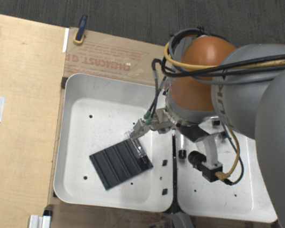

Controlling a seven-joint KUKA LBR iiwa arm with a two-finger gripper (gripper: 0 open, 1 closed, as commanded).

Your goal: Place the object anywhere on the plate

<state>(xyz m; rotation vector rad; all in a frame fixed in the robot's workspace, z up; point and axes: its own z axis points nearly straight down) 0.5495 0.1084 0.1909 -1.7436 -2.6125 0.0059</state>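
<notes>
Over the left bin point(79, 99), near its right wall, the claw point(140, 132) hangs low with its tips just at the upper right edge of a dark ribbed plate point(120, 162). That plate lies flat and tilted toward the bin's near right corner — it is the only thing lying in the bin. Whether the claw is parted or closed I cannot tell; the tips are small and glinting, and whether anything sits between them is unclear too. The object to be placed is therefore not something I can make out. To do this step well, I judge the claw should settle squarely over the plate's ribbed face, away from its edge, and release low — so nothing rolls off onto the white floor.
</notes>
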